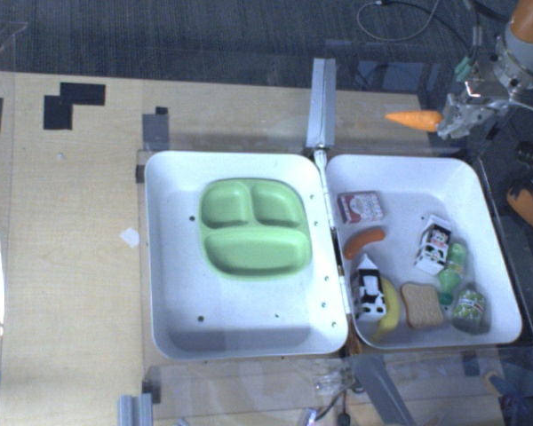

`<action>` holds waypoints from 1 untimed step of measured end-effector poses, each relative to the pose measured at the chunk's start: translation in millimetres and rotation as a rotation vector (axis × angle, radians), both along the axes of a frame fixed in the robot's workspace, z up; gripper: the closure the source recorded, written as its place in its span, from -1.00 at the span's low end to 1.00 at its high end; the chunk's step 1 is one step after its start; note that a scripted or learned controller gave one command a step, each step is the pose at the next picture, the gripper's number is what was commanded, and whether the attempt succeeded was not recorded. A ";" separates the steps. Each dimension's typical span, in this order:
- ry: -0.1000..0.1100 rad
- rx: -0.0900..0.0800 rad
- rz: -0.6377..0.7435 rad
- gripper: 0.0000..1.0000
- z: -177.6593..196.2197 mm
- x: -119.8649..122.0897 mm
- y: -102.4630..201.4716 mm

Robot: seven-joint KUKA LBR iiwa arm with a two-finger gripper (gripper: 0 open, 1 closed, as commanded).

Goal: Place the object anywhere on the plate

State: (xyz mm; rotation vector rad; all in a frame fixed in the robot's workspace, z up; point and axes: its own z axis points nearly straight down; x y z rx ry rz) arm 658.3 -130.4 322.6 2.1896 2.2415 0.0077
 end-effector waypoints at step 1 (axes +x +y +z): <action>0.005 0.002 0.058 1.00 -98.4 -8.8 46.4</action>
